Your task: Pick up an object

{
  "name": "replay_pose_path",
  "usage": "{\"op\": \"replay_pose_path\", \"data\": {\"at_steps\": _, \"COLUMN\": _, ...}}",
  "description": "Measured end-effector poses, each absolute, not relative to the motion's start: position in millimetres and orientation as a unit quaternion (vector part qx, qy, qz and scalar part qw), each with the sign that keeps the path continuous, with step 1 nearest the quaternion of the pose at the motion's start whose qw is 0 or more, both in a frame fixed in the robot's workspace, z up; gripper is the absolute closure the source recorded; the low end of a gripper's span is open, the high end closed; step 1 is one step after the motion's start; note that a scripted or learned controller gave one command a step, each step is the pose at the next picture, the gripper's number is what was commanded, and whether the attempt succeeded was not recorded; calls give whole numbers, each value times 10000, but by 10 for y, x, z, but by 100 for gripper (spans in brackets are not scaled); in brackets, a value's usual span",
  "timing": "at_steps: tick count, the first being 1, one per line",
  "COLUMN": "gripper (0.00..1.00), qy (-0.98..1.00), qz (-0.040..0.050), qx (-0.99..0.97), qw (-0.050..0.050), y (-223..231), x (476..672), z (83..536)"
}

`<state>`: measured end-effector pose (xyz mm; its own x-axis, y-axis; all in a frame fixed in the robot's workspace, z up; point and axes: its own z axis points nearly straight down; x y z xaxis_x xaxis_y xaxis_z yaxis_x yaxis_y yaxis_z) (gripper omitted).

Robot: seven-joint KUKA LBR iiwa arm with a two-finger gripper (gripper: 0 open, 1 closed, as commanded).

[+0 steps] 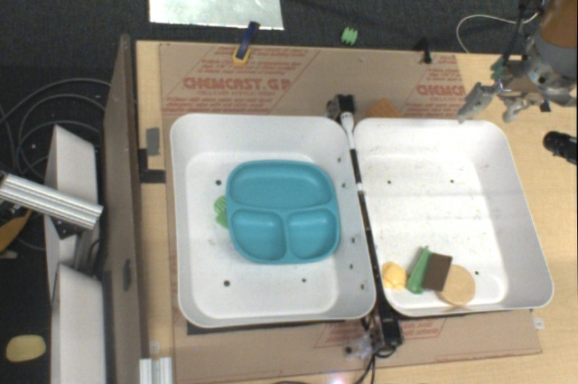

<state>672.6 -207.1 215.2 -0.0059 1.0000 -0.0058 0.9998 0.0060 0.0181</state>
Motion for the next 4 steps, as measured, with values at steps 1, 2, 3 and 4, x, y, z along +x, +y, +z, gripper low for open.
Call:
{"op": "replay_pose_path", "data": {"at_steps": 1, "gripper": 0, "qy": 7093, "qz": -15, "qx": 7049, "qw": -33, "y": -1958, "x": 6664, "z": 812}}
{"op": "replay_pose_path", "data": {"at_steps": 2, "gripper": 0, "qy": 7072, "qz": 25, "qx": 7070, "qw": 55, "y": -2080, "x": 6264, "z": 2045}}
{"op": "replay_pose_path", "data": {"at_steps": 3, "gripper": 0, "qy": 7080, "qz": -6, "qx": 7062, "qw": -12, "y": -2055, "x": 6271, "z": 786}}
{"op": "replay_pose_path", "data": {"at_steps": 4, "gripper": 0, "qy": 7093, "qz": 51, "qx": 7048, "qw": 97, "y": -2066, "x": 6727, "z": 2281}}
